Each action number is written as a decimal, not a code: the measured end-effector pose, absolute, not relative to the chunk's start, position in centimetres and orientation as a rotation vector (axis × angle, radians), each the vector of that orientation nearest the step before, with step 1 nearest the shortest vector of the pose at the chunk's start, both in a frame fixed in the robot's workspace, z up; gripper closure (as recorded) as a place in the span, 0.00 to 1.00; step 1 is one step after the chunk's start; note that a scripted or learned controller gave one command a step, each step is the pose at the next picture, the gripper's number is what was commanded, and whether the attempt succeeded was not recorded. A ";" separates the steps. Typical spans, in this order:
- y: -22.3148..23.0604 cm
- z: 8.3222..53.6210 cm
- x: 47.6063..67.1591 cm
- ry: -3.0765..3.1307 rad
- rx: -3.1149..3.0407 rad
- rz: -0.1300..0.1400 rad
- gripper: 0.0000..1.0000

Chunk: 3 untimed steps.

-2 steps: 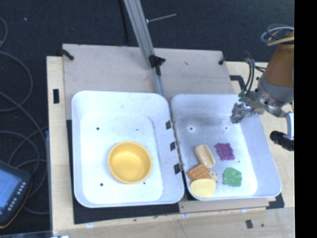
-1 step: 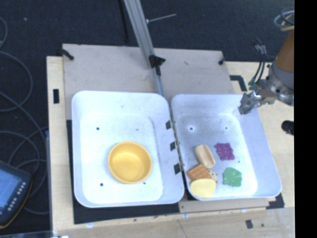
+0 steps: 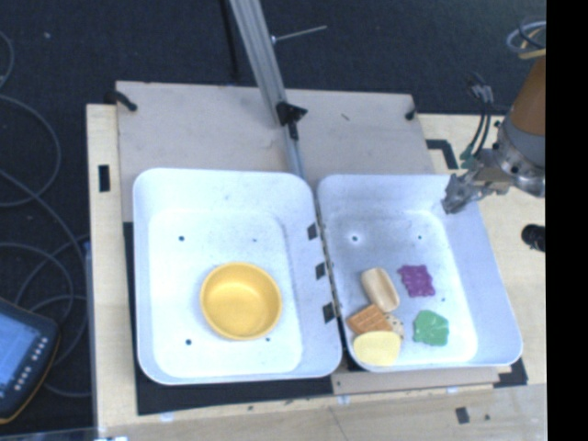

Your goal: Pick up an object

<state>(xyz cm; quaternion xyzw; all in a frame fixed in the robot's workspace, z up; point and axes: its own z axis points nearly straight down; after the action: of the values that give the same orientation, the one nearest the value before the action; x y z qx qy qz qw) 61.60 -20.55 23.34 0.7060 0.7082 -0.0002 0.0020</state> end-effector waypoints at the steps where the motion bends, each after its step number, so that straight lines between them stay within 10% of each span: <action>1: -16.4 23.7 61.4 2.226 2.214 0.001 1.00; 3: -5.7 22.5 60.8 2.229 2.215 0.001 1.00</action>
<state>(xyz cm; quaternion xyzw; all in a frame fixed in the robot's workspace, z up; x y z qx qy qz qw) 60.82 -5.65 22.54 0.7049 0.7093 0.0003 -0.0001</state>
